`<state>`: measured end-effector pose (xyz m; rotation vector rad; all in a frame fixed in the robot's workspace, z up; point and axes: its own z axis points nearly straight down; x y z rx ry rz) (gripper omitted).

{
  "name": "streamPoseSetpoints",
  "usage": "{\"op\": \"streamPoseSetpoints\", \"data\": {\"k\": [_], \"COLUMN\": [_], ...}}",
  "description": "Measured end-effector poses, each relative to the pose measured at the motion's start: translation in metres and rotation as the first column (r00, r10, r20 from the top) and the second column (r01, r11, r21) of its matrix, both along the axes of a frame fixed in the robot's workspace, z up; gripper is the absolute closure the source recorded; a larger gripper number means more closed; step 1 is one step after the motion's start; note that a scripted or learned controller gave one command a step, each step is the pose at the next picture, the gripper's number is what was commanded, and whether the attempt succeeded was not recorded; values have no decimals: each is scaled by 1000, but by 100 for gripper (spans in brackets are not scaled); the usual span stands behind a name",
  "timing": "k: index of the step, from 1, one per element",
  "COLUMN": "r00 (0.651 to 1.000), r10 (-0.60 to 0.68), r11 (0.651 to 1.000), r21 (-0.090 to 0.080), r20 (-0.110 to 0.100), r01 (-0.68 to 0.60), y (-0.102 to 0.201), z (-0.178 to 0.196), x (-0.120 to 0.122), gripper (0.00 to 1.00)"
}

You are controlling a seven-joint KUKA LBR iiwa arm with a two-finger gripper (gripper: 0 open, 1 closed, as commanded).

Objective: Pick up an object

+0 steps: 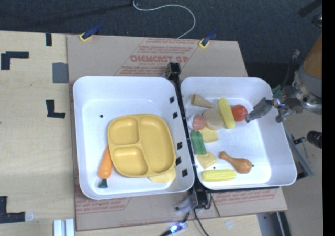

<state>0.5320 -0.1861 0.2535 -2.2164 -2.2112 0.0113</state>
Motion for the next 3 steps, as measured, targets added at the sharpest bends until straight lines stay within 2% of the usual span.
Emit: {"op": "streamPoseSetpoints", "data": {"k": [1, 3], "r00": [1000, 1000], "r10": [3, 3], "r11": [1000, 1000], "r21": [-3, -2], "r20": [11, 7], "r01": [-3, -3], "y": [0, -4], "z": [6, -89], "x": [2, -4], "gripper": [0, 0]}}
